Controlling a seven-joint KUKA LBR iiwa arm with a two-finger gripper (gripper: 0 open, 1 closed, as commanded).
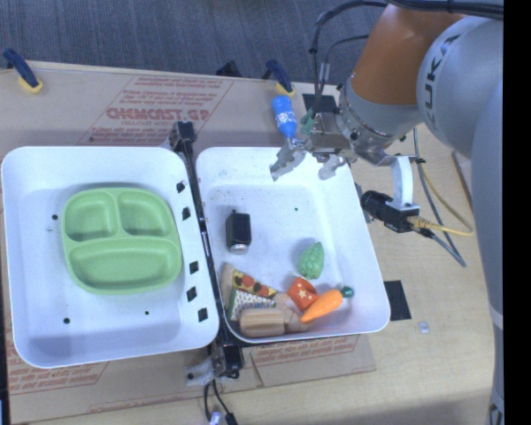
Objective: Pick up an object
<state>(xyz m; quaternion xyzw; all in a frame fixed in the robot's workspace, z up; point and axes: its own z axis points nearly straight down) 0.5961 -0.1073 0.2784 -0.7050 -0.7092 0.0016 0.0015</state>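
My gripper (306,164) hangs over the far edge of the right bin (365,253), fingers spread open with nothing between them. Below it, on the bin floor, lies a small black can (238,230). A green leafy toy (311,259) sits near the bin's middle right. Crowded at the near edge are an orange carrot (324,304), a red-orange cup (301,289), a pizza slice (250,283) and a wooden block (261,324). All of them lie well clear of the gripper.
The left bin (26,264) holds a green divided plate (121,239). A black divider with clips (193,228) runs between the bins. A blue clamp (284,116) stands at the far edge just left of the gripper. Cardboard lies under both bins.
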